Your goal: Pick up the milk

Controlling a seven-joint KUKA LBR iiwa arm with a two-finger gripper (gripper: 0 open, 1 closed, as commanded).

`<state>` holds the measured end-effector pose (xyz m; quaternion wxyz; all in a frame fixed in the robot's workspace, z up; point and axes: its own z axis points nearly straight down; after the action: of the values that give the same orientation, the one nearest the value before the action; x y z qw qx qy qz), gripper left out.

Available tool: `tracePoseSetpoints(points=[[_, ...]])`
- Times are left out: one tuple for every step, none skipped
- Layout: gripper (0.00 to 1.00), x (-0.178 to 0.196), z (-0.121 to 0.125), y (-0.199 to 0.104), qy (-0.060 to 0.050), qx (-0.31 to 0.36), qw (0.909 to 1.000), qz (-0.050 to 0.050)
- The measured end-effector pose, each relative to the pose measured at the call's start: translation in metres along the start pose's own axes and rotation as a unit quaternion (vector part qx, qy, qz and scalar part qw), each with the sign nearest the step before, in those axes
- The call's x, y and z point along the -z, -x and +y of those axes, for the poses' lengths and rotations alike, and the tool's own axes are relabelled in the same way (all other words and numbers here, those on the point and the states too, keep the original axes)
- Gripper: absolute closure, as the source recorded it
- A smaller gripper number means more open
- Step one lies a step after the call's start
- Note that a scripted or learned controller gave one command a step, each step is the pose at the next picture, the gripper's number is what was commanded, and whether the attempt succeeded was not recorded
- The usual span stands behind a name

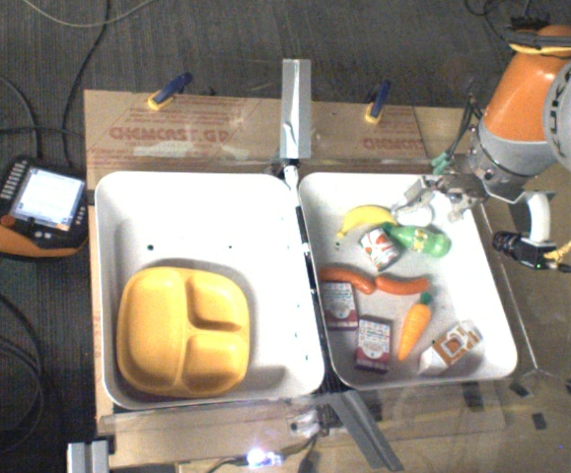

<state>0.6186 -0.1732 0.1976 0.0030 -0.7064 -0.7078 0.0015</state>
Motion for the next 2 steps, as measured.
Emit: tracePoseSetpoints(points=[[0.0, 0.026, -0.076, 0.037, 0.0, 0.006, 1.0, -0.002], [0.0, -0.018, -0.079, 0.051, 0.0, 0.048, 0.9989, -0.001]])
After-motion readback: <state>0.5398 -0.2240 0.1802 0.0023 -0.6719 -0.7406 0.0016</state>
